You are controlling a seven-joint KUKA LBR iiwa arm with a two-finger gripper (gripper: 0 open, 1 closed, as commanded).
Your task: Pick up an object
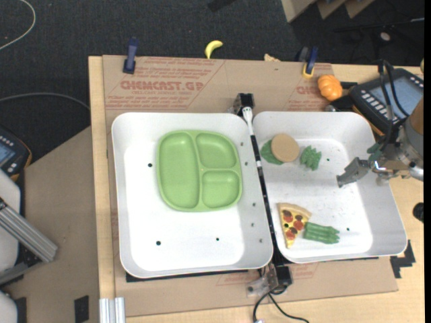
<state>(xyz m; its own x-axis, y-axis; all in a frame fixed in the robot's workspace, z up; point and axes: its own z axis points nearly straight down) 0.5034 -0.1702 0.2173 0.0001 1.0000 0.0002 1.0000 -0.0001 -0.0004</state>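
My gripper [355, 165] hangs over the right side of the right bin [350, 130], open, with nothing between its fingers. One grey finger [349, 173] points down-left over bare bin floor. To its left lie a tan disc on a green leaf [281, 149] and a small green leafy piece [311, 158]. Toward the bin's front lie a pizza slice [293, 222] and a green vegetable [321, 233] touching it. The gripper touches none of them.
The left bin [135, 200] holds a green divided plate [199, 170]. An orange toy [330, 87] and a yellow banana [213, 47] lie beyond the bins on the cardboard. A dark device with cables [387, 99] sits at the far right.
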